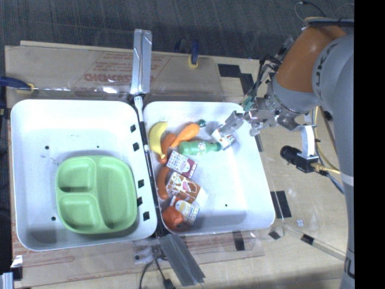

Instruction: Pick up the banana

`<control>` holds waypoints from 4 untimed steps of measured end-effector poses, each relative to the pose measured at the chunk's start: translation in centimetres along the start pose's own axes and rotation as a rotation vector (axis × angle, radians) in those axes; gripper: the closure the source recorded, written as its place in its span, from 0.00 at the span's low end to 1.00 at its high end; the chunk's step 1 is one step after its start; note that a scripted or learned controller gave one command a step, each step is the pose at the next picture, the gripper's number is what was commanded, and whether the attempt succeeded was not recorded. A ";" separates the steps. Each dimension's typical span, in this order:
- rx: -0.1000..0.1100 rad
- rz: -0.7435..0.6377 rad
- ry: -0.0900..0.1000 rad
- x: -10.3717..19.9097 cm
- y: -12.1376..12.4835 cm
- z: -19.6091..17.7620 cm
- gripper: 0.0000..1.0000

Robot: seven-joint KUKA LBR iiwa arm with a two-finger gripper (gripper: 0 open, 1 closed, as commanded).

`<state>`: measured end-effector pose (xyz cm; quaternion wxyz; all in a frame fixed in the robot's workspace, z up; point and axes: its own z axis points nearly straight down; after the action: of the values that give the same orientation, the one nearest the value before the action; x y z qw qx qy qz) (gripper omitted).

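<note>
At the bottom of the frame, a red item [171, 217] is lying in the right bin [240, 191] on the worktop [289, 179], with small printed cartons [182, 186] stacked just above it. In the left bin [36, 131], a green divided tray [96, 194] is sitting. Higher up, the banana [157, 136] is resting against the right bin's left wall, beside a carrot [184, 133] and a green bottle [198, 147]. At upper right, the arm's gripper [227, 131] is hovering over the bin's upper right area; whether its fingers are released or clenched cannot be told.
</note>
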<state>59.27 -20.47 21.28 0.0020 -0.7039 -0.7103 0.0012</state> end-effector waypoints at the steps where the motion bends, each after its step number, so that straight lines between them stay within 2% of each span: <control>1: 0.003 0.472 0.002 5.4 -0.3 8.6 0.00; 2: 0.001 0.691 0.000 12.8 -3.0 2.2 0.00; 3: -0.001 0.741 0.001 20.4 -4.1 -7.4 0.00; 4: 0.003 0.553 -0.002 18.8 -7.7 2.4 0.00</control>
<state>51.36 -1.77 18.97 0.0020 -0.8711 -0.4910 0.0031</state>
